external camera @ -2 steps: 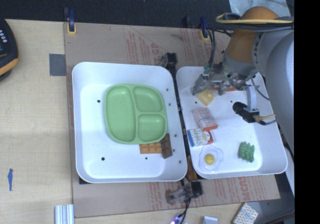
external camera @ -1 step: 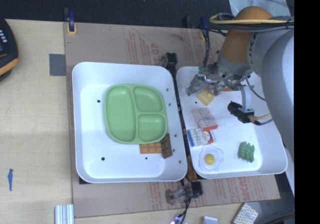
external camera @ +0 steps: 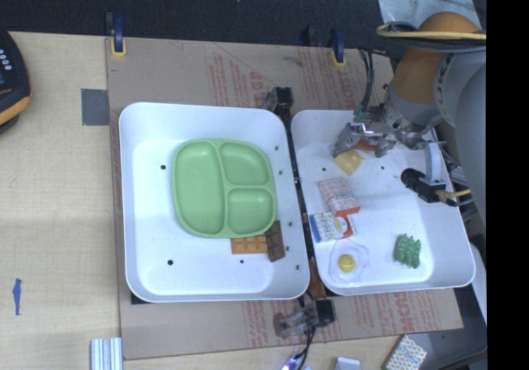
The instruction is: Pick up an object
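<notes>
Nearest the camera in the right bin (external camera: pixel 387 210), a toy fried egg (external camera: pixel 345 263) lies close to the near wall and a green bushy piece (external camera: pixel 407 250) sits apart to its right. Both have bare floor around them, though the wall would crowd a descent on the egg's near side. Just beyond, a small printed box (external camera: pixel 331 226) and a pale pink packet (external camera: pixel 336 191) lie close together along the wall shared with the left bin (external camera: pixel 149 195). That wall and their closeness leave little room to reach either from the left. Across it, an orange-brown block (external camera: pixel 256 244) is tucked against the near edge of a green divided plate (external camera: pixel 223 187), so the plate's rim blocks one side of it (a poor first choice, I would judge). Farther back in the right bin, a yellow wedge (external camera: pixel 349 163) lies alone, clear of the packet and the walls. The gripper (external camera: pixel 359 139) hangs just beyond and above it, pointing down. This placing suggests the wedge is the object aimed at, since it is the nearest item and has open floor to its right. Whether the gripper is spread or closed cannot be told from here, and nothing is seen held in it. The far wall behind it limits further travel that way.
</notes>
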You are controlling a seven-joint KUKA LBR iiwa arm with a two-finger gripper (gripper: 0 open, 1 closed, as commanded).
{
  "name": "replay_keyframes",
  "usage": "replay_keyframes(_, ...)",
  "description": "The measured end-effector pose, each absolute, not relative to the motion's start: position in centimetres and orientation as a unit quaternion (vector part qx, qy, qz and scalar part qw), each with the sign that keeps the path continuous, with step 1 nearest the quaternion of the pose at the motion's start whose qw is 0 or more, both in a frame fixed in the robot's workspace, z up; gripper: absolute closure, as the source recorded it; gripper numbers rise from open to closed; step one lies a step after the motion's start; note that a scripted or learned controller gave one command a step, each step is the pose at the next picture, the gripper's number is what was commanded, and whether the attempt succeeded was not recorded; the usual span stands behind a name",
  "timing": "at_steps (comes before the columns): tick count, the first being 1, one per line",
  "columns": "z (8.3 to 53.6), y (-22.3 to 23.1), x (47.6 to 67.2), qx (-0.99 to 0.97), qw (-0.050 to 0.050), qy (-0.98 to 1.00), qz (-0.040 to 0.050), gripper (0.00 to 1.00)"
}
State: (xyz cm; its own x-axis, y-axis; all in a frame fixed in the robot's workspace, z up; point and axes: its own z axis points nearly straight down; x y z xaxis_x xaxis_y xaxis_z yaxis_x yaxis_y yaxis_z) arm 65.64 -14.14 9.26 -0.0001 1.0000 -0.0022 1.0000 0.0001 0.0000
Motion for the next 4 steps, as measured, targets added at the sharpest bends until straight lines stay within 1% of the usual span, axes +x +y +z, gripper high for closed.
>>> replay_keyframes(1,9.1,-10.0,57.2,0.706,-0.005,0.708,-0.0032,0.0)
replay_keyframes(2,9.3,-13.2,62.6,0.705,0.002,0.709,0.0003,0.0)
replay_keyframes(3,9.3,-18.8,65.6,0.707,0.0,0.708,-0.0007,0.0)
replay_keyframes(4,9.2,-16.9,65.6,0.705,-0.002,0.709,-0.0014,0.0)
